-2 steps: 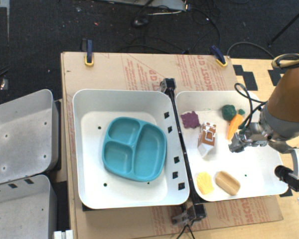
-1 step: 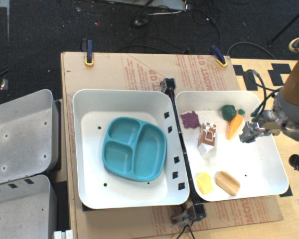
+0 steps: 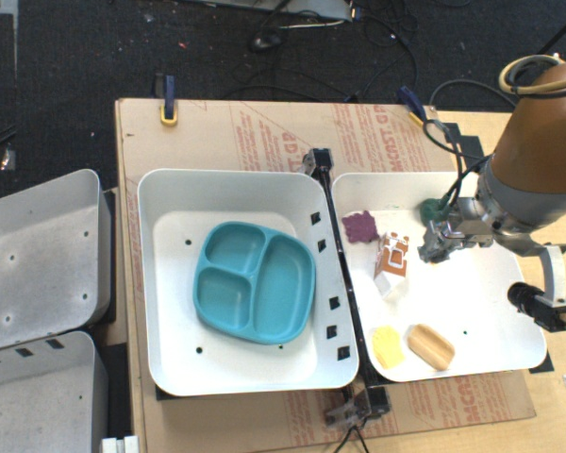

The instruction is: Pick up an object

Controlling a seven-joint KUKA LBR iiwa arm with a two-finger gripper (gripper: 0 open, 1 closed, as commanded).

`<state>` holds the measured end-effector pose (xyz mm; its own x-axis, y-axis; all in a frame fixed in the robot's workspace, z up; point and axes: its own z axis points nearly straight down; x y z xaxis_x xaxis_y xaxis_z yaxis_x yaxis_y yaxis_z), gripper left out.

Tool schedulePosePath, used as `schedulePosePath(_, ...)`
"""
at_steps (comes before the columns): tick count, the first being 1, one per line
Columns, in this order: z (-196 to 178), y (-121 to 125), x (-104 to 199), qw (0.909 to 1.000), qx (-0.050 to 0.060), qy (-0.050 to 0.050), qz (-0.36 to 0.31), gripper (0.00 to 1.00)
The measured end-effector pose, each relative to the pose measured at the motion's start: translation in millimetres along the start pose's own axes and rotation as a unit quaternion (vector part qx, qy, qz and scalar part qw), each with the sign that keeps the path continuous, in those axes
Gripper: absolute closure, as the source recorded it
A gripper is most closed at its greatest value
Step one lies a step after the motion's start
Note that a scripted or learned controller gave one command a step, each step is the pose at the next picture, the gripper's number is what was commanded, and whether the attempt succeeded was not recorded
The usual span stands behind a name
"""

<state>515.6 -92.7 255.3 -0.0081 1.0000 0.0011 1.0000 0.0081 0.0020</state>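
In the right bin [image 3: 491, 361] lie a purple lump [image 3: 360, 226], a brown-and-white carton [image 3: 392, 258], a yellow piece [image 3: 388, 347] and a tan bread-like piece [image 3: 431, 346]. My gripper [image 3: 436, 246] hangs low over the bin's upper right part, to the right of the carton and apart from it. A green object [image 3: 430, 210] sits just above and behind the gripper, partly hidden by it. From this slant the finger gap is hidden.
The left bin [image 3: 170, 357] holds a teal divided plate [image 3: 256, 282]. A black divider [image 3: 338, 253] runs between the bins. The arm's orange band [image 3: 542, 130] and grey wrist cover the right bin's far right corner. White lids [image 3: 38, 253] lie at far left.
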Motion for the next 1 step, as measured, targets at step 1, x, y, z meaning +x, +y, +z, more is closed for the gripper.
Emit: schedulePosePath(1, -4.9, 9.7, 55.4, 1.0, 0.001, 0.0, 0.0, 1.0)
